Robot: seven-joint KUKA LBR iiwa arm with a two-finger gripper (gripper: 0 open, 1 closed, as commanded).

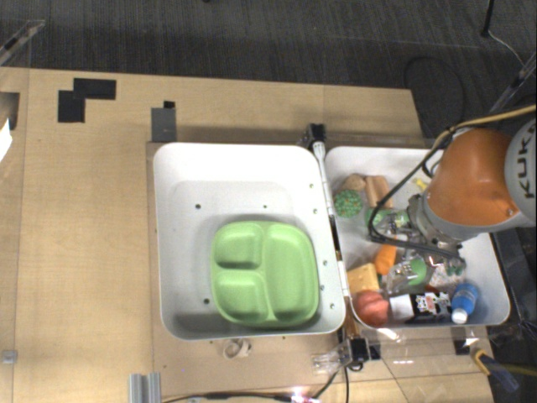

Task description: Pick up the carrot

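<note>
The carrot (385,259) is a small orange piece in the right bin (495,254), left of centre. It lies just above a yellow block (362,277). My gripper (413,257) hangs low over the bin right beside the carrot, on its right, under the orange-banded wrist (470,179). The gripper body and its cables hide the carrot's right end. I cannot tell whether the gripper touches the carrot.
Around the carrot lie a green knobbly ball (347,201), tan pieces (369,186), a red apple (372,307) and a dark bottle with a blue cap (432,303). The left bin (180,191) holds a green divided tray (264,271).
</note>
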